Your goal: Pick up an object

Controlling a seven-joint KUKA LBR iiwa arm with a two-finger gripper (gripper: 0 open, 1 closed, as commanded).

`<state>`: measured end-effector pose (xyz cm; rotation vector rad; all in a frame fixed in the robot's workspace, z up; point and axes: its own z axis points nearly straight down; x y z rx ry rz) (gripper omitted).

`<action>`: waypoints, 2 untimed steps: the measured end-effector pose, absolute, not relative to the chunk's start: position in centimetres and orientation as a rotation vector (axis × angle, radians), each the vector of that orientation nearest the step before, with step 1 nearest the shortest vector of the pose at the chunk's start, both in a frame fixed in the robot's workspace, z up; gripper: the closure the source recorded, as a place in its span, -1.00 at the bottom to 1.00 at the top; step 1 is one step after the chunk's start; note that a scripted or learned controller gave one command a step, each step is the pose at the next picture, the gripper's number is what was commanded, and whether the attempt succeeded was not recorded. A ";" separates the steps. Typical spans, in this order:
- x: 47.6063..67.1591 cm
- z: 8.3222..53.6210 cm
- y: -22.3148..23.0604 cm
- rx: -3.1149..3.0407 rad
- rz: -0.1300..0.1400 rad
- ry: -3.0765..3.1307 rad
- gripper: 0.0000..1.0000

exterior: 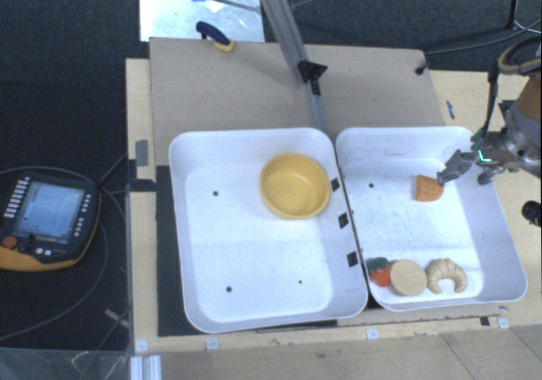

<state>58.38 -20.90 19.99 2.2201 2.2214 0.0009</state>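
camera view:
tabletop [254, 86]: carrying two shallow white bins side by side, seen from above at a slant.
left bin [254, 294]: holding a yellow bowl [294, 185], sitting upright near the bin's far right corner.
right bin [500, 251]: holding four small things, listed below.
orange piece [428, 189]: lying on the bin floor in the far half, well apart from the rest; likely target of the task.
croissant [446, 275]: lying near the front wall, just beside the tan disc.
tan disc [407, 278]: lying between the croissant and the red-and-green item, touching or nearly touching both.
red-and-green item [378, 271]: lying by the front left corner of this bin; too small to identify.
arm [521, 137]: reaching in from the right, over the far right edge of the right bin.
tool [451, 168]: pointing down-left toward the orange piece, its tip sitting just beside that piece's upper right; width of opening cannot be told at this size, and nothing is seen being held.
step in hand: approaching the orange piece, judging by the tool's closeness; pick not yet made.
next move: calling for the tool to be centring over the piece, straddling it, then closing and lifting.
risk: the piece is small and may be nudging aside rather than seating.
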 end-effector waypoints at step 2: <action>58.5 13.8 -20.9 2.224 -0.003 2.224 -1.00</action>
